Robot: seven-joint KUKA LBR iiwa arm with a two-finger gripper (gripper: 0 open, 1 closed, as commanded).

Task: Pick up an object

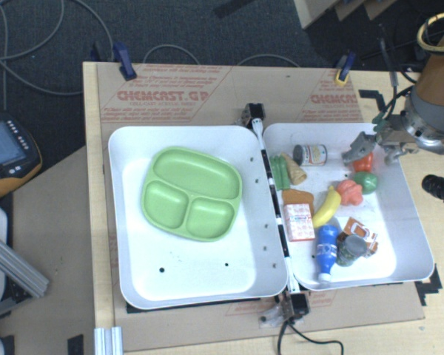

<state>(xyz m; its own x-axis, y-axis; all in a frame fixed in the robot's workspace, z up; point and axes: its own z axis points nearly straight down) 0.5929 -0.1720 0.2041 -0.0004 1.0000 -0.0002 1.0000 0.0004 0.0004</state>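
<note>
My gripper (371, 151) hangs over the far right part of the right bin (411, 220), below the grey wrist with its orange band. A small red object (364, 163) lies right under it, and a red and green piece (367, 182) sits just in front of that. Nearby lie a salmon-coloured toy (348, 191), a yellow banana (326, 208) and a small jar (311, 154) on its side. Closer to the front are a blue bottle (325, 251), a grey lump (349, 251) and an orange and white packet (362, 232).
The left bin (133, 272) holds a green divided plate (192, 193). Along the right bin's left wall lie a green item (280, 173), a tan piece (297, 173), a brown cracker (297, 197) and a red and white box (300, 222). Cables lie beyond the bench.
</note>
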